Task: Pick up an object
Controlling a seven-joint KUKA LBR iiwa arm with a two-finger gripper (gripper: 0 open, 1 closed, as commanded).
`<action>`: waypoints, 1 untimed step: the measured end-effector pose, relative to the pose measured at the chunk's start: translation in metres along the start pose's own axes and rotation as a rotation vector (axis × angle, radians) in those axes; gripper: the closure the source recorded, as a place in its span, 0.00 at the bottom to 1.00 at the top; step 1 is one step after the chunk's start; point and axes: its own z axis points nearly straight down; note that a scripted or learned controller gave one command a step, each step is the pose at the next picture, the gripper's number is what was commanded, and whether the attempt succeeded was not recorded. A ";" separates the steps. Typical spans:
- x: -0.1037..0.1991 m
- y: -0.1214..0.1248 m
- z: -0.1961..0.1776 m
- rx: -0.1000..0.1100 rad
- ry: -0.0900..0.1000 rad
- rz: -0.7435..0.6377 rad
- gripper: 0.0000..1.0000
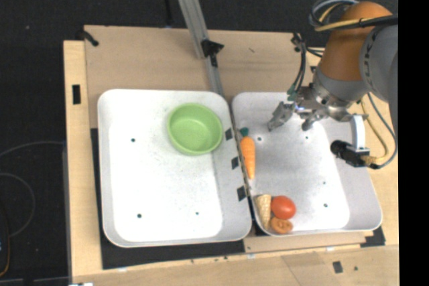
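My end effector point(295, 117) hangs over the far part of the right bin point(348, 211), its fingers spread apart and gripping nothing. The toy carrot point(247, 155) lies along that bin's left wall, with a tomato point(283, 206) in the near left corner; a green bowl point(195, 129) sits in the left bin point(134, 211).

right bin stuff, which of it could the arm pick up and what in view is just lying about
Job things:
- carrot, along right bin's left wall
- tomato, near corner
- pale piece and brown piece beside tomato
- gripper, open, above them, holding nothing

Lying about:
- green bowl in left bin
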 end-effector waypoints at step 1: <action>0.002 0.000 0.062 0.002 0.000 0.004 0.00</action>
